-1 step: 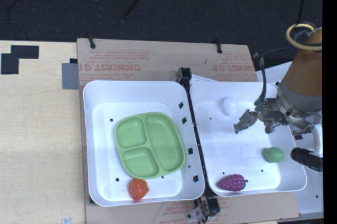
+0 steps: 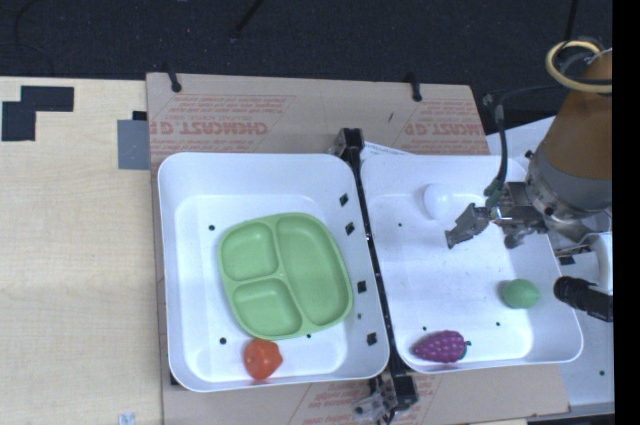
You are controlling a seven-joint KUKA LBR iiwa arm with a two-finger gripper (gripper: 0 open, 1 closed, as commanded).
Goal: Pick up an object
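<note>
From above, the table (image 2: 70, 253) carries two white bins side by side on a sheet of cardboard (image 2: 300, 118). The cardboard bears red printed lettering, seen upside down and mirrored, so it cannot be read with any certainty.

The left bin (image 2: 185, 213) holds two things: one green plate (image 2: 285, 274) with three compartments, lying flat in the middle, and one orange-red lump (image 2: 262, 358) near the front wall, just beside the plate's front edge.

The right bin (image 2: 420, 313) holds three things: one white ball (image 2: 438, 200) toward the back, one green ball (image 2: 519, 293) toward the right, and one bunch of purple grapes (image 2: 440, 346) against the front wall.

The gripper (image 2: 478, 223) hangs over the right bin, between the white ball and the green ball, touching neither. Its fingers (image 2: 462, 229) look spread apart with nothing between them.
</note>
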